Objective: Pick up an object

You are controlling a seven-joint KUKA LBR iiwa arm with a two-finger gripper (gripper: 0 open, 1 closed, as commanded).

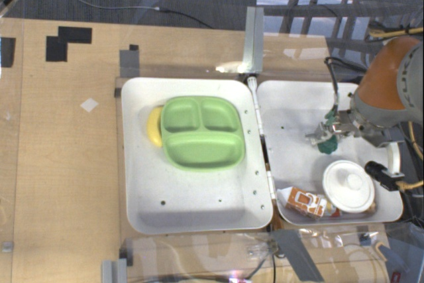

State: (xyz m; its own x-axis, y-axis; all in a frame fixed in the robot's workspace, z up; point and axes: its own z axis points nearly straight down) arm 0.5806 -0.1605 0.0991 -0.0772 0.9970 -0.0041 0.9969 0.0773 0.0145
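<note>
Hand [324, 136] hung low in the right bin [291, 162], in the right middle of the frame, poised over a small teal thing [327, 146] that lay just under its tip. That teal piece looked like the target, since the arm [391, 86] had been brought down right above it. Whether the hand was released or clenched could not be told at that size, and nothing showed the teal piece lifted off the bin floor, so I judged the pick not yet made.

Just below and right of the teal piece stood a white lidded pot [348, 185], near enough that a descending hand might brush it. Beside the pot, at the bin's lower edge, lay an orange and white packet [306, 202], tilted against the wall, probably where it had slid.

Across the divider, the left bin [192, 209] held a green tray [201, 131] with three compartments, sitting towards its upper half. A yellow thing [154, 127], perhaps a banana, was tucked partly under the tray's left edge. Both bins rested on the bench [59, 162], well apart from its black marks at upper left.
</note>
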